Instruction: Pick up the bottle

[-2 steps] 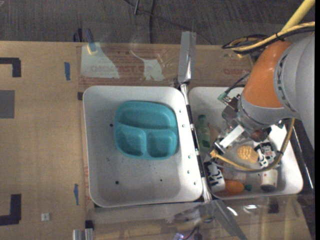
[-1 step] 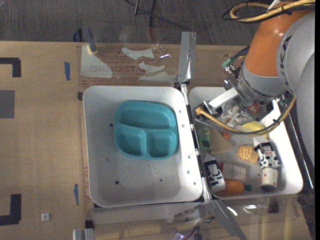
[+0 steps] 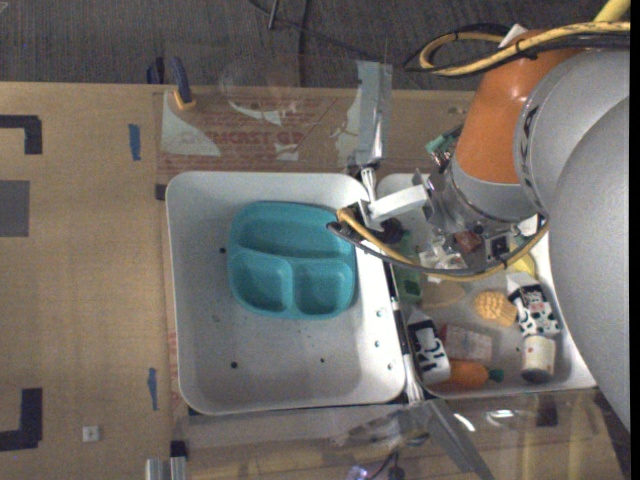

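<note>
The teal divided tray [image 3: 293,259] looks like smooth matt plastic (as do the glossier white bins [image 3: 195,298]) on a wood-toned bench [image 3: 80,298].

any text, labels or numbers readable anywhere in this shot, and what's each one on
Nothing here reads with certainty.
Cardboard sheet above the left bin: reddish printed lettering, too faint and blurred to read.
Black-and-white bottle in the right bin: dark label marks, too small to read.
Small white packet beside it: reddish print, blurred.
Black-and-white patterned cup: pattern, no legible words.
</note>
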Robot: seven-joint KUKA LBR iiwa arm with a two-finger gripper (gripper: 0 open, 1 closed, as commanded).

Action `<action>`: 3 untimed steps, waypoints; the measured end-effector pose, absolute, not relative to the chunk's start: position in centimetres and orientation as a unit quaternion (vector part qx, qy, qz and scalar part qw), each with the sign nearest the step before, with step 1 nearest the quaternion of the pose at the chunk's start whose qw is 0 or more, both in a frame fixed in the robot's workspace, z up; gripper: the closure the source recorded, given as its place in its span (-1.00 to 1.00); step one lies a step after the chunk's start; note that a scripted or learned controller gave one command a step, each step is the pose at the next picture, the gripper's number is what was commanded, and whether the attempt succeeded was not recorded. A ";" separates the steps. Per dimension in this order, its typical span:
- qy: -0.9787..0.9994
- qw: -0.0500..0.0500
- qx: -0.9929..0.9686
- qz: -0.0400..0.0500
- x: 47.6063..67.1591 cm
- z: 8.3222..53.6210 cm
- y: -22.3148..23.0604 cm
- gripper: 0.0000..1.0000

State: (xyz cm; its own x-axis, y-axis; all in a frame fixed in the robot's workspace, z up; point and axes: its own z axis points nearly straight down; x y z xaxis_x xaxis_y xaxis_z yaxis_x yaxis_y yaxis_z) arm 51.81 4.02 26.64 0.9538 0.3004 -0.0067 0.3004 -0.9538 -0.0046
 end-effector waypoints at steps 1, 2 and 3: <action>-0.100 0.002 -0.995 0.004 50.5 24.6 0.1 1.00; -0.103 0.000 -0.995 0.000 49.9 26.5 5.2 1.00; -0.102 0.000 -0.995 0.000 49.9 26.5 5.1 -1.00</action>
